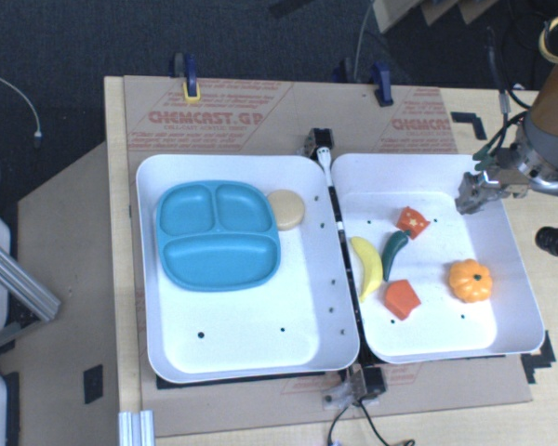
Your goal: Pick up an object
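The right bin [502,333] holds a yellow banana [367,265], a dark green pepper [393,247], a small red piece with a green top [411,220], a red-orange block [402,298] and an orange pumpkin [471,280]. My gripper [474,195] hangs over the right bin's far right corner, above and right of the small red piece, well apart from all the objects. Nothing shows between its fingers.
The left bin [232,342] bears a blue divided plate [219,234] with a tan round cookie [285,209] at its right edge. Cardboard lies under both bins, with blue clamps [189,71] at its far edge. Cables trail at the back.
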`<action>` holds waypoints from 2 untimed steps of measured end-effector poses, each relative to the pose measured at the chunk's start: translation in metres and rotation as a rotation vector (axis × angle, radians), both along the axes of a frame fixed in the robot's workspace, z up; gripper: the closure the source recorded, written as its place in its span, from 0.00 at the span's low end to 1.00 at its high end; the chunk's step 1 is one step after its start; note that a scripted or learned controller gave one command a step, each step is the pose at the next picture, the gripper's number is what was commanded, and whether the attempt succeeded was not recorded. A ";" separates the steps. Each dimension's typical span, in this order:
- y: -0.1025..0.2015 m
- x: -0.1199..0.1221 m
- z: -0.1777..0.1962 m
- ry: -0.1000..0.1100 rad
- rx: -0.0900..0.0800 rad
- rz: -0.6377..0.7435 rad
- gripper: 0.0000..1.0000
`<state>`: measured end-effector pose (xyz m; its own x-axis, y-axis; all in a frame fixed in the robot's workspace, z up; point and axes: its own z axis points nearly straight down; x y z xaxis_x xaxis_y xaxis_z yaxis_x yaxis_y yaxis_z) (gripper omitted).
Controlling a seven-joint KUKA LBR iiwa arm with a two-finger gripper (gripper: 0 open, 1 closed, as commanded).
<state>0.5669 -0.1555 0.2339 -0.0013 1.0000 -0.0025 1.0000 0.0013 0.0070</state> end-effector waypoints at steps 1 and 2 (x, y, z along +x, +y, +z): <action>0.056 -0.003 -0.012 0.009 0.006 0.005 1.00; 0.113 0.003 -0.006 0.005 0.005 0.006 1.00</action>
